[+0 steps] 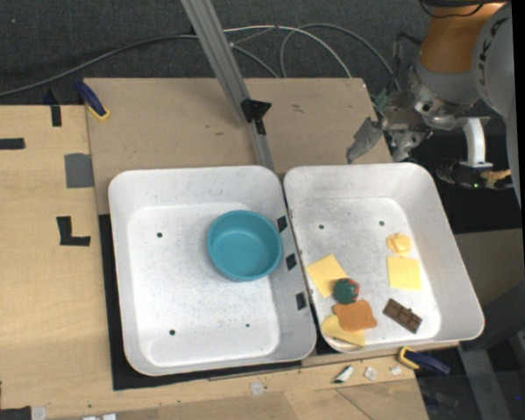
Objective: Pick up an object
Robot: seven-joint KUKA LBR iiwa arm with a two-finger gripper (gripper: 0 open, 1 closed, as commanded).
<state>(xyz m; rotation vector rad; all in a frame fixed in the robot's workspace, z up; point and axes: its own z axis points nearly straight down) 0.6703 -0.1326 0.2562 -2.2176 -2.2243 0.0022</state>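
Here, wooden bench bears white bins.

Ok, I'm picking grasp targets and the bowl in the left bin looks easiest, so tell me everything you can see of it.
The blue bowl is round, teal-blue, smooth and matte, probably plastic. It stands upright, mouth up, with nothing visible inside. It sits on the floor of the left bin, right of the bin's centre and nearer the wall shared with the right bin. Only the bin floor touches it. The tool is far off, above the right bin's far edge.
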